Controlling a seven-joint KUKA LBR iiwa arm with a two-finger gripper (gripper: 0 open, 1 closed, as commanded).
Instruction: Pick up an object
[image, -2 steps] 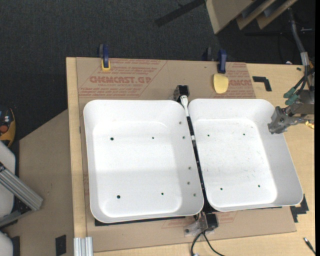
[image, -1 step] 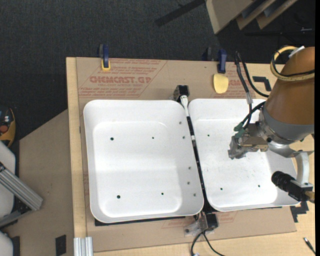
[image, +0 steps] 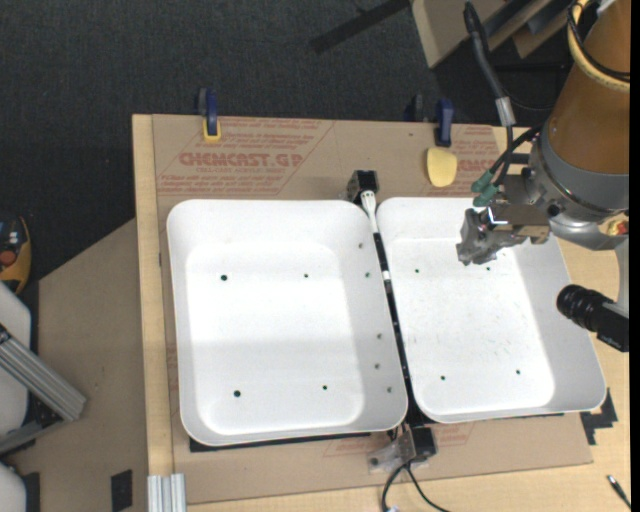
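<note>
My gripper (image: 478, 248) hangs over the far part of the right white bin (image: 520, 390), pointing down at its floor. It is dark grey and small in this view, under the grey wrist and the orange band. A pale yellow rounded object (image: 440, 166) lies on the cardboard board just beyond the right bin's far rim, up and to the left of the gripper and apart from it. I see nothing between the gripper and the bin floor below it.
The left white bin (image: 200, 300) sits beside the right one, with a black strip (image: 385, 300) along the seam between them. Two blue clamps (image: 208, 104) (image: 444, 112) hold the board's far edge. A black cylinder (image: 592, 310) juts in at the right.
</note>
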